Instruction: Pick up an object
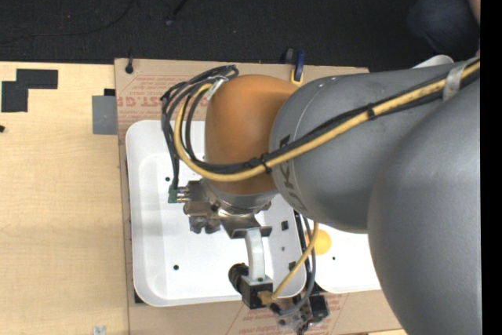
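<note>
Pale wood table point(55, 208) runs under a brown board, and on that board sit two shallow white bins side by side, with dark floor beyond the far edge.

A small round yellow object point(323, 241) is the one candidate for picking that I can make out. It lies in the right bin point(353, 278), close to that bin's left wall. It is partly covered by the arm point(369, 145) and by a yellow cable that crosses in front of it. Its exact shape is hard to tell.

Next to it, across the shared walls, is the left bin point(153, 247). Its bare floor shows a few dark specks that look like holes rather than loose things.

The claw point(208, 220) hangs below the orange wrist band, over the middle of the left bin. Whether it is apart or together cannot be told, as the wrist hides its underside. Nothing can be seen held in it.

I judge the task to be at the approach step, with no grasp made. The claw is apart from the yellow object, and the bin walls stand between them. The next move likely calls for carrying the claw over to the right bin, centring it above the yellow object and lowering it spread. A round piece may roll away if nudged.
</note>
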`<action>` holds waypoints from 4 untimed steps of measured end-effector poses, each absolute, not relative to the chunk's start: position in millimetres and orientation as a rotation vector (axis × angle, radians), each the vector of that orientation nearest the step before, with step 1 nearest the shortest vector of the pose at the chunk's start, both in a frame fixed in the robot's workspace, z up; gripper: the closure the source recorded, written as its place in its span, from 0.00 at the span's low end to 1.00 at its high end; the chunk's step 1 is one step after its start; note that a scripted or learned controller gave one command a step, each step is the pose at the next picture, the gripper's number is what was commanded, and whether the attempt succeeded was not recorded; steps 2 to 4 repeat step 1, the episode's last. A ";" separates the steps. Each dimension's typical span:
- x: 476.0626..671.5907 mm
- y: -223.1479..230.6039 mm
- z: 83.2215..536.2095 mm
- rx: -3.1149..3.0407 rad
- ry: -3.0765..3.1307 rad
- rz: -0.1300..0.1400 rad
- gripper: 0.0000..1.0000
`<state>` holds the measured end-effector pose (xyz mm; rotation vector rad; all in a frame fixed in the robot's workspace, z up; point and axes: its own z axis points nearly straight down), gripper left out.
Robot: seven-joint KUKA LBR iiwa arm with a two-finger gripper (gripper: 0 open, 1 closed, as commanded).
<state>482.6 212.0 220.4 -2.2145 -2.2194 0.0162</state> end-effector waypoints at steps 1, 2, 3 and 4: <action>476.3 194.2 306.1 -2.221 -2.222 -0.003 1.00; 476.3 194.2 306.1 -2.221 -2.222 -0.003 1.00; 476.3 194.2 306.1 -2.221 -2.222 -0.003 1.00; 476.3 194.2 306.1 -2.221 -2.222 -0.003 1.00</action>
